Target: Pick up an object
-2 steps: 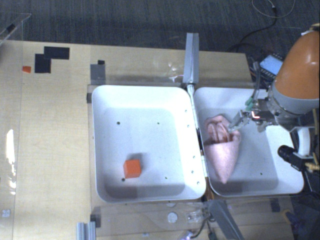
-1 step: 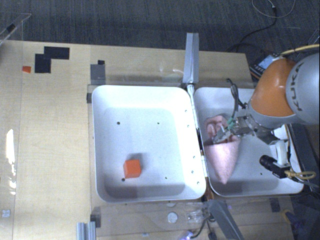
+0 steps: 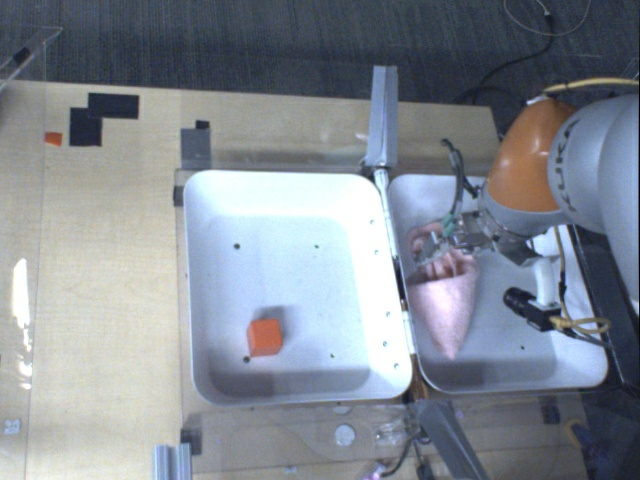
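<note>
There are two white bins side by side on a light wood bench [image 3: 100, 298]. The left bin [image 3: 290, 193] has one little orange block [image 3: 265, 337] in it. The block sits near the front of that bin, a bit to the left, and nothing touches it. The right bin [image 3: 575, 368] has a soft pink thing [image 3: 447, 310] in it. It looks like a cloth, wide at the top and going down to a point. It lies close to the wall next to the left bin. The big grey arm [image 3: 600, 163] with the orange band comes in from the right. Its gripper [image 3: 447, 240] is right at the top end of the pink thing and looks like it is touching it. I cannot tell if the gripper is wide or narrow, or if it has hold of the pink thing. Far off on the bench, at the back left, there are some black shapes [image 3: 100, 118] and a tiny orange square [image 3: 53, 139].
</note>
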`<state>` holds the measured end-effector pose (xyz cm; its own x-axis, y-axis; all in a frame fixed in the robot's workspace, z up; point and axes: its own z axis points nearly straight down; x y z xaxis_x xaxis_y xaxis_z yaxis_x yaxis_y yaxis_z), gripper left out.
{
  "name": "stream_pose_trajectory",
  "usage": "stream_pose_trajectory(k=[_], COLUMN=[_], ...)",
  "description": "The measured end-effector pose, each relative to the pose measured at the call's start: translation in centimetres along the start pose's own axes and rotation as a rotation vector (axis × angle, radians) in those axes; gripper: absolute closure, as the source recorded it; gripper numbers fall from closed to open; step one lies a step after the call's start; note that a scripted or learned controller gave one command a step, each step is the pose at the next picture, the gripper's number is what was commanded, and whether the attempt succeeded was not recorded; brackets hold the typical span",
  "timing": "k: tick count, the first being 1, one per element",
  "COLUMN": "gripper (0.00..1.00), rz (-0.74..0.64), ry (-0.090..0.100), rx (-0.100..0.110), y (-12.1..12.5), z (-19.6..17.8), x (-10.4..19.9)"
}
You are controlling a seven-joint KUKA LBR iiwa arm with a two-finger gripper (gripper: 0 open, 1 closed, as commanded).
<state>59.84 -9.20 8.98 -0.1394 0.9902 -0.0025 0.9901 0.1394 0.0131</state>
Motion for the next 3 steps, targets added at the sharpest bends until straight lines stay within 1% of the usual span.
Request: stream_pose_trajectory(k=[1, 2, 3], gripper=[1.00, 1.00, 1.00], rz=[-0.002, -0.260, -0.457], ry=[-0.003, 0.000, 0.002], rx=[-0.010, 0.002, 0.003], y=[0.4, 4.6, 4.2], z=[-1.4, -9.7, -9.6], x=[0.0, 2.7, 2.2])
